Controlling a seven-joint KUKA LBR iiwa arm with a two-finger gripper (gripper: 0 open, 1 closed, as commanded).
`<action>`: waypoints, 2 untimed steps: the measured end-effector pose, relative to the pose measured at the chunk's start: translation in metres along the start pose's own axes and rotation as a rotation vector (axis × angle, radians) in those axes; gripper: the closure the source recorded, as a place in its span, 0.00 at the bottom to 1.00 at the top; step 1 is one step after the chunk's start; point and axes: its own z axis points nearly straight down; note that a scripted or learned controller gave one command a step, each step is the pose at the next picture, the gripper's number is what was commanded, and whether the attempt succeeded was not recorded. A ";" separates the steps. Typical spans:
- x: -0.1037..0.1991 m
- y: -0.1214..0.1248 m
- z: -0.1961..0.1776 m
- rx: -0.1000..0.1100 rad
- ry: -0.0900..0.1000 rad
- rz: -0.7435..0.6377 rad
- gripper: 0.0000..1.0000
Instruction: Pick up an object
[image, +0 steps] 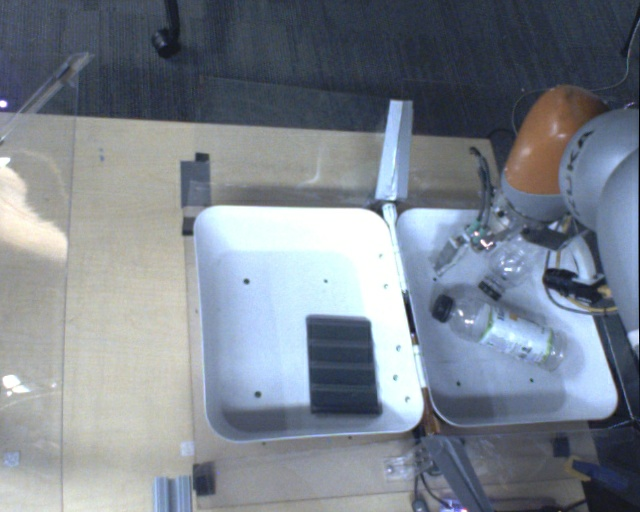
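A clear plastic bottle (500, 331) with a black cap lies on its side in the right bin (590, 400), cap pointing left. My gripper (470, 272) hangs just above and behind the bottle's cap end, near the bin's back left. It is open, its fingers spread, and nothing shows between them. A black ribbed block (343, 365) lies flat in the left bin (250, 260), toward the front right.
The grey arm with its orange band (548, 140) comes in over the back right corner of the right bin. Black cables (575, 285) trail along that bin's right side. A grey bracket (393, 150) stands behind the wall between the bins.
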 end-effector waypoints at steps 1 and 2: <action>0.039 -0.052 0.001 -0.021 -0.022 -0.175 0.00; 0.078 -0.045 0.001 -0.024 -0.025 -0.227 0.00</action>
